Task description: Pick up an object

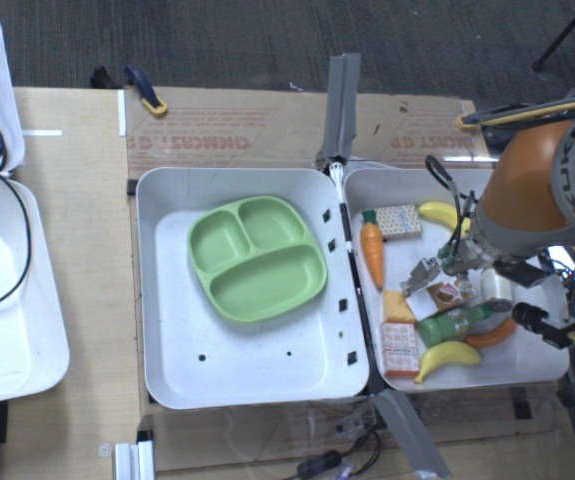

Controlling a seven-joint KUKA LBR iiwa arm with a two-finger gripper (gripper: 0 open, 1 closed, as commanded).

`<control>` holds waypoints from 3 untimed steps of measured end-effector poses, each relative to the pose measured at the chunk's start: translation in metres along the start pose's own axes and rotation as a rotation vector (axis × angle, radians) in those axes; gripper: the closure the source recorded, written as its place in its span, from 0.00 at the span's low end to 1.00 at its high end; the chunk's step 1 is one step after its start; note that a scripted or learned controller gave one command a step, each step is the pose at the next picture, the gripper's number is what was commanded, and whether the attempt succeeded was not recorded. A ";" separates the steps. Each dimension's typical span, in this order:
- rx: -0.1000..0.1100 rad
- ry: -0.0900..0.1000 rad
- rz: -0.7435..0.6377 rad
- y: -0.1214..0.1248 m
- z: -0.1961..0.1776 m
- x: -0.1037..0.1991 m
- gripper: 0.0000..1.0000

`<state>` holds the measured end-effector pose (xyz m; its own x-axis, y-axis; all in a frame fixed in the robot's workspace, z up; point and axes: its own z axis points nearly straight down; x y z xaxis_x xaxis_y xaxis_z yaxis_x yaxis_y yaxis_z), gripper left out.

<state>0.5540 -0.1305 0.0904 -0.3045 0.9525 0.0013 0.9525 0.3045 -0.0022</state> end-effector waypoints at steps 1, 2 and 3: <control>0.001 0.001 0.004 0.000 -0.008 -0.001 1.00; -0.001 -0.002 -0.055 -0.031 -0.086 -0.014 1.00; -0.001 -0.002 -0.024 0.049 -0.138 0.002 1.00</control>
<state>0.6000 -0.1140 0.2286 -0.3268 0.9451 -0.0008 0.9451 0.3268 -0.0014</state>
